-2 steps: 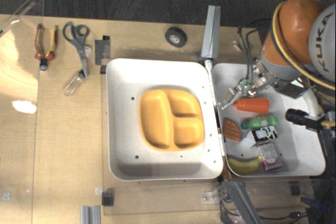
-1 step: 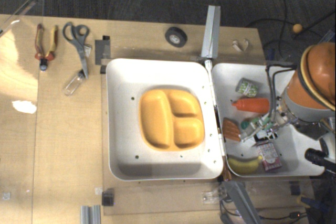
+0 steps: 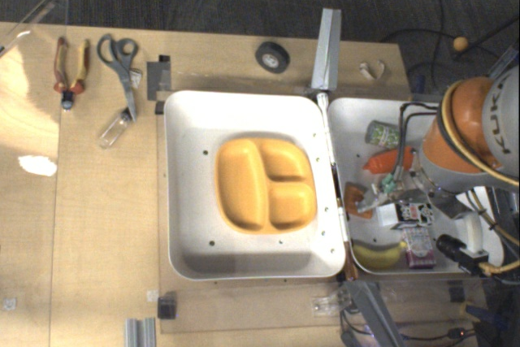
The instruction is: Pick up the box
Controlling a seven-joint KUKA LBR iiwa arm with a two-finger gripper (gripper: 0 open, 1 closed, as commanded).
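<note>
The right bin holds the loose items. A small white box with dark print lies near its middle, and a purple carton sits just below it by the front wall. My gripper hangs low over the bin's middle, under the grey arm with its orange band. It is just left of and above the white box, and whether it touches the box cannot be made out. Nothing is visibly held.
Also in the right bin are a green packet, an orange item, a brown item and a banana. The left bin holds a yellow divided tray. Scissors, pliers and a tape roll lie on the bench behind.
</note>
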